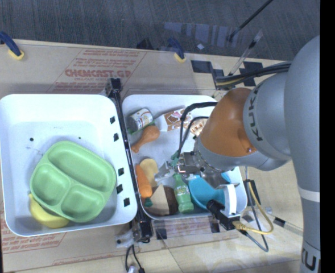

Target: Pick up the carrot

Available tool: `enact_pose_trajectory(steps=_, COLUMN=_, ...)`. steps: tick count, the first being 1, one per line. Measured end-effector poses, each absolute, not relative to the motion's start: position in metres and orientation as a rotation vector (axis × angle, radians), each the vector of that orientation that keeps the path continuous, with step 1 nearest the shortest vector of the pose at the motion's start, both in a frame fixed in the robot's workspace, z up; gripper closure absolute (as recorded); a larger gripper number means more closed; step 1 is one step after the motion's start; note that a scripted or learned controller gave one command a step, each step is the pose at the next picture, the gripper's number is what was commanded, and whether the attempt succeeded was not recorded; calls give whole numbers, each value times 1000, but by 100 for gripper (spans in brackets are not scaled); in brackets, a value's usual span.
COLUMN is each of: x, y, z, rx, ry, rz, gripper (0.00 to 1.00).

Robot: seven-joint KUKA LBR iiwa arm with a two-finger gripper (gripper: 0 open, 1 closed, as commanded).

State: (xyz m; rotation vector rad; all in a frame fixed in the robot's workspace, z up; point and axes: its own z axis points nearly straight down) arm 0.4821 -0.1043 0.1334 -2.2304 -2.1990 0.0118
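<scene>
- Nearest edge, right bin (pixel 156 104), about 6 o'clock: green bottle (pixel 182 193) upright-ish, brown block (pixel 168 201) beside it, blue cup (pixel 204 193) at 4 o'clock, partly under the wrist.
- Carrot (pixel 144 181) at 8 o'clock of the right bin, lying along the left wall, tip toward the near rim; touching or just beside the pale bread-like piece (pixel 149 166) at its 12 o'clock.
- Gripper (pixel 176 166) hanging over bin centre, at roughly 3 o'clock from the carrot, near but not on it. Finger state: cannot tell, hidden by the wrist and clutter. Nothing seen held.
- Judged step: approach, grasp not yet made.
- Advice: shift toward 9 o'clock, centre over the carrot's thick middle, line the jaw axis across its width, not along it.
- Risk: wall close on the carrot's 9 o'clock side, little finger room; bottle and bread piece likely to get nudged or caught instead.
- Further back, 11–12 o'clock: drumstick (pixel 145 137), small can (pixel 141 119), snack packet (pixel 174 118). Well apart, no interference expected.
- Left bin (pixel 8 110): green divided tray (pixel 73 180) over a yellow item (pixel 45 216). Irrelevant to this step.
</scene>
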Motion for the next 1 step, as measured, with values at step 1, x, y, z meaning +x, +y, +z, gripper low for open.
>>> enact_pose_trajectory(steps=1, x=489, y=-56, z=192, rx=-2282, ry=-2152, rz=7, gripper=0)
